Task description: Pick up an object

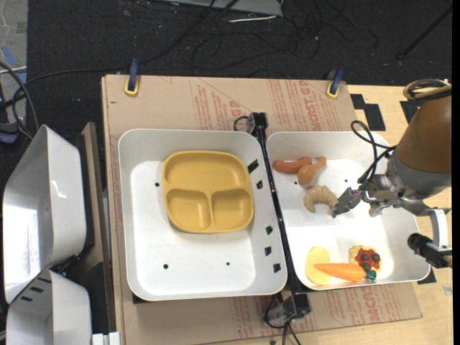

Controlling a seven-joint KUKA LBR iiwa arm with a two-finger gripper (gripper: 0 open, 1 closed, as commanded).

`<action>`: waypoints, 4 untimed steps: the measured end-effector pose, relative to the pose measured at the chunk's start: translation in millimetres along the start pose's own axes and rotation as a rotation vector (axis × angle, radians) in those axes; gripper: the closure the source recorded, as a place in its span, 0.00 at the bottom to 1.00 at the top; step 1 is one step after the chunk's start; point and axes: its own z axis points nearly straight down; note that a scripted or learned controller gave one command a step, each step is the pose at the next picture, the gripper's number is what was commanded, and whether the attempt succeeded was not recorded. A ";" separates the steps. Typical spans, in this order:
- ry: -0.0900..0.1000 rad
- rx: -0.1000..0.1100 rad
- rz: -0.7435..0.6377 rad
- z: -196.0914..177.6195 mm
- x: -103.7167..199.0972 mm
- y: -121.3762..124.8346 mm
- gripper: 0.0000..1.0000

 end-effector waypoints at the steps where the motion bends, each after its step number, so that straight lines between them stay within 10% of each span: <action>1: -0.001 0.000 0.001 53.4 -4.6 -10.2 0.00; 2: -0.001 -0.004 0.000 70.1 -4.1 -10.6 0.00; 3: -0.002 -0.007 0.001 59.2 -3.9 -9.8 1.00; 4: -0.003 -0.012 -0.005 6.4 6.8 -8.3 1.00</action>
